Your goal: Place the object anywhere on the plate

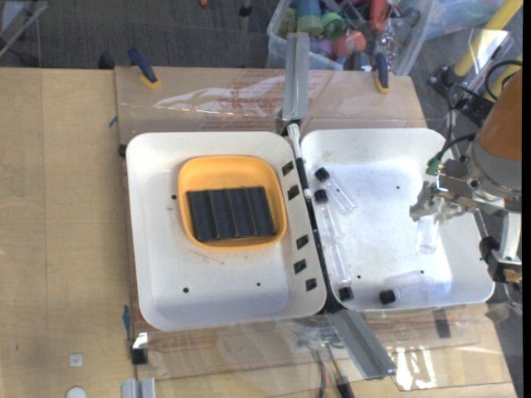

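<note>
A dark grey ribbed block (pixel 231 214) lies flat on the orange plate (pixel 192 181) in the left bin (pixel 153 272). It covers most of the plate's floor. My gripper (pixel 427 222) hangs over the right side of the right bin (pixel 373 172), far to the right of the plate, with nothing visibly in it. The grey arm with its orange band (pixel 502 131) comes in from the right edge.
A clear divider with black clips (pixel 303 222) runs between the two bins. Small black pieces (pixel 387 297) sit near the right bin's front wall. A clear tub of colourful toys (pixel 353 15) stands behind the bench. Blue clamps (pixel 146 71) hold the back edge.
</note>
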Controlling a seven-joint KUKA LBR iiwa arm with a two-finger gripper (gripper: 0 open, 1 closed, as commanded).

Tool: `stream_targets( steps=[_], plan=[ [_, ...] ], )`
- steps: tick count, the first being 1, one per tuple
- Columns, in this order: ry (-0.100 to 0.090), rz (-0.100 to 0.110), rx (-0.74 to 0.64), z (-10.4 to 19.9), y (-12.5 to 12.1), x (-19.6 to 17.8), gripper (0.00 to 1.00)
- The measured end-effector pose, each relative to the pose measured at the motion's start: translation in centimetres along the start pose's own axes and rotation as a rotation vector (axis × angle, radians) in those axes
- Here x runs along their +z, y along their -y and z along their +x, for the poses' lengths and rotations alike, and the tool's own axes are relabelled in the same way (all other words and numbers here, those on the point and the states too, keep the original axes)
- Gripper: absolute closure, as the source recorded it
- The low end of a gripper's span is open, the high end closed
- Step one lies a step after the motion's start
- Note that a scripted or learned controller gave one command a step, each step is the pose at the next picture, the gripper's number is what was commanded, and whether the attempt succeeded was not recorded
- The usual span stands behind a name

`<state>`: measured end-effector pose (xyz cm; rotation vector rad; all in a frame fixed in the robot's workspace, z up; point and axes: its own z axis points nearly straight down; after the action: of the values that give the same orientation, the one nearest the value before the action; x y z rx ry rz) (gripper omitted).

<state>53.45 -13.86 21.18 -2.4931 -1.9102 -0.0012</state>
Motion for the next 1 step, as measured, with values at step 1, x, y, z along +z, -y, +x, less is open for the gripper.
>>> stream_targets(
  steps=[1],
  plan=[
    [0.002, 0.000, -0.008, 3.39, -5.60, -6.41, 1.00]
  ],
)
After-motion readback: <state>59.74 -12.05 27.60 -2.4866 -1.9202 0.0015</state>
